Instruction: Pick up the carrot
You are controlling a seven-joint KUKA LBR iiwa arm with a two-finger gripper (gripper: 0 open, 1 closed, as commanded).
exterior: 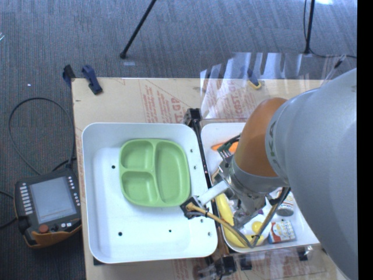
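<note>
My smooth matt grey arm casing (317, 139), glossy orange band (259, 139), matt green plastic tray (154, 171), smooth white plastic bin (105, 226), brown cardboard-like tabletop (134, 101)

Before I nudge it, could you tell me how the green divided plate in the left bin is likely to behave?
The green divided plate looks like rigid moulded plastic, so probably stiff and light. Lying flat on the smooth floor of the left bin, it would likely slide, not tip.

Two shallow white plastic bins: left (99, 156), right (217, 134); one green three-compartment plastic tray (154, 171); one yellow banana (224, 210); one small red-and-white carton (281, 231); one grey handheld control pendant (48, 202); one orange item (228, 147), partly hidden.
</note>
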